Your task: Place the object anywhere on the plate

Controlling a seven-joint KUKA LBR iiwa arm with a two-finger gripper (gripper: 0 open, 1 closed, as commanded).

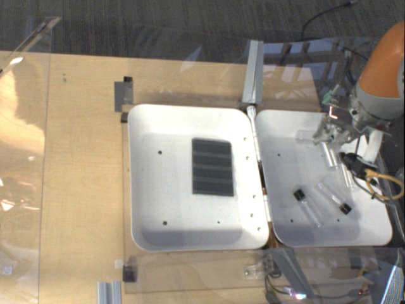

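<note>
I reach in from three o'clock, my grey arm with its orange band [383, 62] hanging over the upper right corner of the right bin [278, 170]. My gripper [329, 135] sits over the bin's one o'clock region, near its far rim. From this high slanted view I cannot tell how wide it stands, and nothing is plainly seen in it. A pale clear piece shows just beneath it, but it is too faint to name.

The dark ribbed plate [212, 166] lies flat in the middle of the left bin [152, 189], a little toward three o'clock of that bin's centre, long side running from twelve to six. Nothing rests on it.

In the right bin, toward five o'clock from my gripper, lie two small clear tubes with black caps. One clear tube [307, 206] lies near the bin's centre toward six o'clock, its cap end pointing to ten o'clock. The second tube [335, 200] lies just to three o'clock of the first, its black cap at the four o'clock end. The two are near each other but apart, and both are well apart from the plate, with the wall between the bins between them. Cables [380, 185] loop at the bin's three o'clock edge beside my wrist.
</note>
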